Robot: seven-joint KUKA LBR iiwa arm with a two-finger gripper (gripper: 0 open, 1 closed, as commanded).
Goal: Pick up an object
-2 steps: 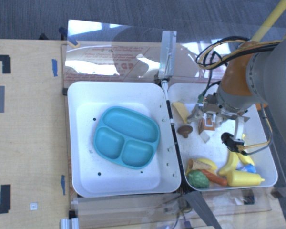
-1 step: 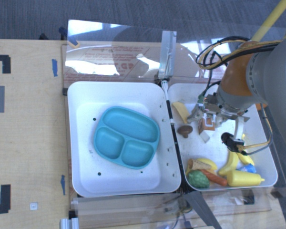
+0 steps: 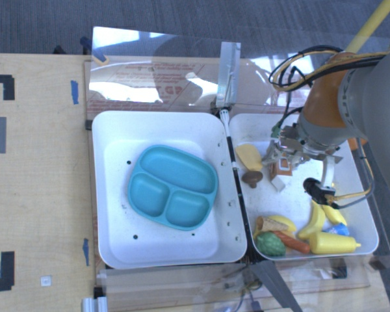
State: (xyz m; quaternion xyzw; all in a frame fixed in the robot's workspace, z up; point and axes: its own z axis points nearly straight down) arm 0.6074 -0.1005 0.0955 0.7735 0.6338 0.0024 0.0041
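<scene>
The right white bin holds several toy foods. A pale yellow wedge and a small brown piece lie near its left wall. Along its front lie a banana, a yellow piece, an orange carrot, a green piece and a tan piece. My gripper hangs low in the upper middle of this bin, just right of the yellow wedge. Something small and orange-brown shows at its tip, and a small white piece lies just below.
The left white bin holds a blue divided plate. A clear panel stands behind the bins. The grey arm with its orange band and cables covers the right bin's back right. A black part hangs over the banana.
</scene>
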